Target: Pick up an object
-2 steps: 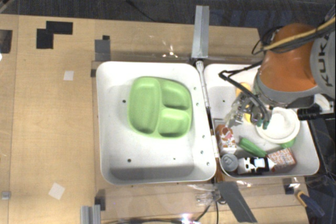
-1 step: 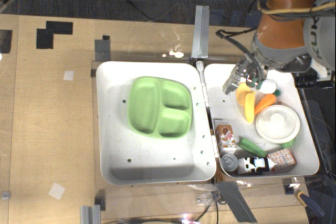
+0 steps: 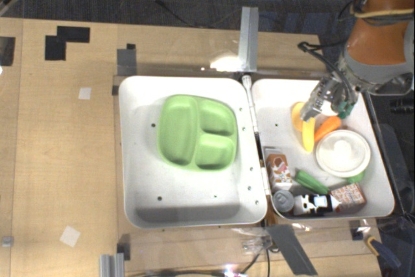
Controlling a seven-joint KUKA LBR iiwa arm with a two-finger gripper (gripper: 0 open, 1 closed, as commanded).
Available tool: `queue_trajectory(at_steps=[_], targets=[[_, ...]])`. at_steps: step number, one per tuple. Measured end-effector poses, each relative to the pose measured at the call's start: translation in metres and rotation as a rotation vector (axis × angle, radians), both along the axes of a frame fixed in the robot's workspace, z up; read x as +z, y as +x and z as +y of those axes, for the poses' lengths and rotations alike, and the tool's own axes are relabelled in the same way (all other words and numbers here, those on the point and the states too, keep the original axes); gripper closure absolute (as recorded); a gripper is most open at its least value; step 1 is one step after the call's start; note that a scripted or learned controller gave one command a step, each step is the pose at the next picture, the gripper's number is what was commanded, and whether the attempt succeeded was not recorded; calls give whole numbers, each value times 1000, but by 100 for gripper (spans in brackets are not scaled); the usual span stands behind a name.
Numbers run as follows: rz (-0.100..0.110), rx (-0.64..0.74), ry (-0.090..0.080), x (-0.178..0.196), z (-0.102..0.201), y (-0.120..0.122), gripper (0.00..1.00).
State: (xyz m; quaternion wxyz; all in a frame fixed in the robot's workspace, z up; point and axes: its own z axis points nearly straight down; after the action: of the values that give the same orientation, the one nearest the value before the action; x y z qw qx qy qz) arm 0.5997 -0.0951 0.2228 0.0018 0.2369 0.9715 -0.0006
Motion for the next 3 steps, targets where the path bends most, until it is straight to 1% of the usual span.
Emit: queue_trajectory(at_steps=[1, 2, 3], targets=[[6, -197, 3, -41, 44, -66, 100], [0, -383, 4, -12, 149, 4, 100], [-4, -42, 1, 33, 87, 28, 100]])
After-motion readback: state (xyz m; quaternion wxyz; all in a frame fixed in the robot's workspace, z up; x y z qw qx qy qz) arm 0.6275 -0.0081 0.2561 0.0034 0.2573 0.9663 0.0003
